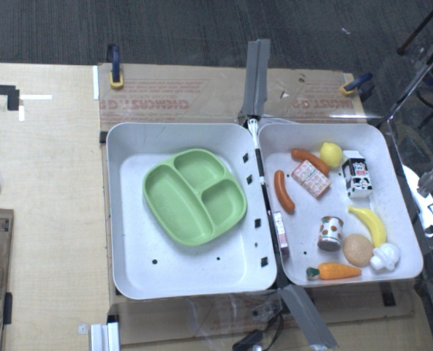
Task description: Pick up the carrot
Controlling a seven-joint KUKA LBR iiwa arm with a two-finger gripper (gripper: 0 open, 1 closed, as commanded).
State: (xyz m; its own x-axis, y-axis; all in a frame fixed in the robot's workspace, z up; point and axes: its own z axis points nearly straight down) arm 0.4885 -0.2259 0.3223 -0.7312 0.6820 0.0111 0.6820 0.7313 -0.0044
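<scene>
Left bin (129, 269): we see a green divided plate (194, 196).
Right bin (392, 167): we see two sausages (284, 191), a lemon (331, 153), banana (370, 225), small can (330, 234) — well apart.

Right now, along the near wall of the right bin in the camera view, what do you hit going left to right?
carrot → round tan potato-like item → white garlic bulb, all in the right bin. The small can and banana sit one row further back, so I left them out.
</scene>
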